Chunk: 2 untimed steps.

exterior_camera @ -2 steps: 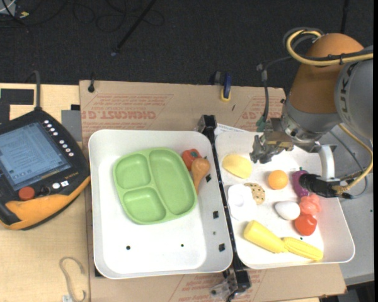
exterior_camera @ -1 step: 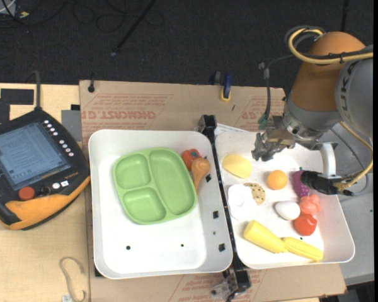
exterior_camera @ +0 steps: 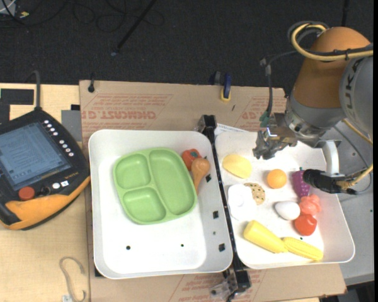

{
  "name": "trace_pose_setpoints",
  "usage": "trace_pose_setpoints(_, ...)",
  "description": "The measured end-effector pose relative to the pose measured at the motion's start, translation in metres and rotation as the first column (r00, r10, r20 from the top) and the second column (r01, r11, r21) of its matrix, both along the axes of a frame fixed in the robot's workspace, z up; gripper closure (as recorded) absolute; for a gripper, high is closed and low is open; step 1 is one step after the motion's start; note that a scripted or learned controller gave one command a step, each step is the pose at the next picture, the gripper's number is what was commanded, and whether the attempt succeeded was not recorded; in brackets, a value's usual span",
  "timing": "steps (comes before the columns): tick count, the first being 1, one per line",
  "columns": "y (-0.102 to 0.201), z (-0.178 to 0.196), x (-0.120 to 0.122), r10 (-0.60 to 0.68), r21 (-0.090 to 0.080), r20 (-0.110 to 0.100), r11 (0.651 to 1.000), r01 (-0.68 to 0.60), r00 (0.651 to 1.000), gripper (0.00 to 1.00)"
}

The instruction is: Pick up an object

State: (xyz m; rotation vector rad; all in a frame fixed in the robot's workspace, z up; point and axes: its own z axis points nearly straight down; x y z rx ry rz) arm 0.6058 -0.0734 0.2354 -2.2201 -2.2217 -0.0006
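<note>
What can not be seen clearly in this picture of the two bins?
- Gripper: small and dark in the camera view; whether it is open or shut cannot be told.
- Red item in the left bin: half hidden behind the green tray and an orange item.
- Cookie: partly overlapped by a white disc.
- Purple item: partly covered by a black part of the arm.

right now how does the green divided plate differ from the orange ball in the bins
The green divided plate lies in the left bin; the orange ball sits in the right bin. The plate is flat, wide and split into three compartments; the ball is small and round. The plate has only two toys beside it, while the ball sits among many toys, nearer the gripper. Both rest on white bin floors.
</note>
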Motion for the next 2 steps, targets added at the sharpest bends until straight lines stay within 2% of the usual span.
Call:
trace_pose_setpoints(1, -0.007, -0.005, 0.014, 0.001, -0.001, -0.001, 1.0, -0.001, 1.0, 1.0)
trace_pose_setpoints(2, -0.001, -0.019, 0.004, -0.001, 0.0, -0.005, 1.0, 0.001, 1.0, 1.0)
